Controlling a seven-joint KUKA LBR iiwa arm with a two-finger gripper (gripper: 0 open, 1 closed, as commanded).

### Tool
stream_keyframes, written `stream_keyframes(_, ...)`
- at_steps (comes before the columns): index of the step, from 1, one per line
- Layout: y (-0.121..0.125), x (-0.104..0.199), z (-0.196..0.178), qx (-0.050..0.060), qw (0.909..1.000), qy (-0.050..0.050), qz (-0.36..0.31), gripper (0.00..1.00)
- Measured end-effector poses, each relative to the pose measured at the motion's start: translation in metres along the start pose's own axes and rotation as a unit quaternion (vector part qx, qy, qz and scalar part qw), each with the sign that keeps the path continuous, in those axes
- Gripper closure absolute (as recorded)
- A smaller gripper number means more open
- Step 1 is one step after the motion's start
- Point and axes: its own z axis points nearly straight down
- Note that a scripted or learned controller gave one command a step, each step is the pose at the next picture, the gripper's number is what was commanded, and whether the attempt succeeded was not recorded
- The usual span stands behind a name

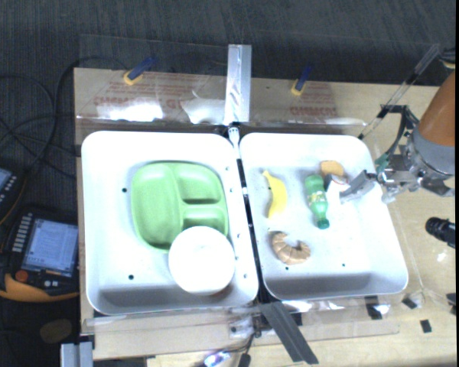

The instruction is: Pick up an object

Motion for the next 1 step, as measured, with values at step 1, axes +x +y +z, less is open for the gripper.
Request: stream_keyframes(1, 0.0720, 0.0551, 0.1201, -0.006, 1.0000, -0.003, 0.005, 0.00)
